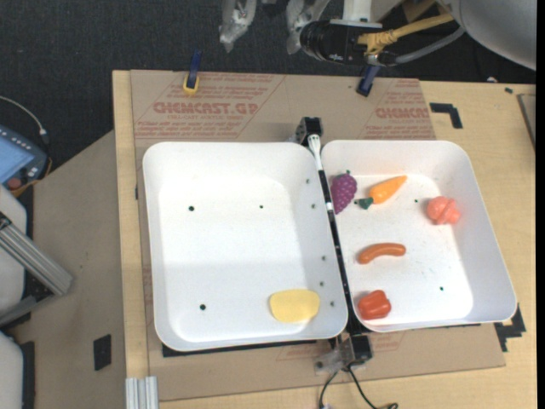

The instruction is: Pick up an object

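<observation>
My gripper (264, 28) hangs high at the top of the camera view, above the far edge of the bench, its two fingers (233, 22) spread apart with nothing between them. It is well clear of both bins. In the right bin (477, 228) lie a purple grape bunch (342, 191), an orange carrot (387, 188), a pink lumpy item (442, 210), a brown sausage (381, 252) and a red pepper (374, 304). A yellow oval piece (295, 305) lies in the left bin (196, 228) near its front right corner.
A black divider with clips (322, 186) runs between the two bins. Two blue clamps (192, 72) (368, 78) sit on the cardboard sheet behind the bins. Cables and arm hardware (375, 37) crowd the top centre.
</observation>
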Robot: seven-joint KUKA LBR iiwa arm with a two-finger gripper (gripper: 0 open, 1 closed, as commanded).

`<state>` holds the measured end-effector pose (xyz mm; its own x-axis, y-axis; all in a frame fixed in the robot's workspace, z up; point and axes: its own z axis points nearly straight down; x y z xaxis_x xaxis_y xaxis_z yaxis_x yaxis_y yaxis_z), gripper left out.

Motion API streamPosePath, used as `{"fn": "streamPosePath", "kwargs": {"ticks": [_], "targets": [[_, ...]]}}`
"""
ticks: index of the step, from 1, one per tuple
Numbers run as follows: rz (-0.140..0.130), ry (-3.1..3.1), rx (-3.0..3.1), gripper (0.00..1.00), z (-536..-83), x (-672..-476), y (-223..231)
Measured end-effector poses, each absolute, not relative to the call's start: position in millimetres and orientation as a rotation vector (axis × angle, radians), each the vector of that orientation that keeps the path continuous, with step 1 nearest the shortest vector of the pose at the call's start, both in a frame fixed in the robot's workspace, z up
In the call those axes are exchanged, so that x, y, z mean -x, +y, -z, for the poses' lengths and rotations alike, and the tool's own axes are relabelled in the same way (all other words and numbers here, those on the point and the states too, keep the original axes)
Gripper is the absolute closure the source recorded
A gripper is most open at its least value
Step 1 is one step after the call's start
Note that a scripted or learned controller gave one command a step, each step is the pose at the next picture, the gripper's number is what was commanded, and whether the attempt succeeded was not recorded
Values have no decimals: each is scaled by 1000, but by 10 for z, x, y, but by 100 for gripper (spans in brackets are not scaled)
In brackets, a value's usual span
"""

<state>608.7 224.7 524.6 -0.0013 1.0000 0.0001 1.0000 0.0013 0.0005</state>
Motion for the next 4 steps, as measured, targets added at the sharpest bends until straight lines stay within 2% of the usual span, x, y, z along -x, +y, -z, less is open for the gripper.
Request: {"fn": "streamPosePath", "kwargs": {"ticks": [1, 2, 3, 4], "targets": [[-7, 2222, -2217, 100, -5358, -6088, 2255], [-6, 2223, -2217, 0, -5352, -6088, 2256], [-12, 2223, -2213, 100, -5463, -6089, 2265], [-10, 2223, -2214, 0, -5457, -6089, 2265]]}}
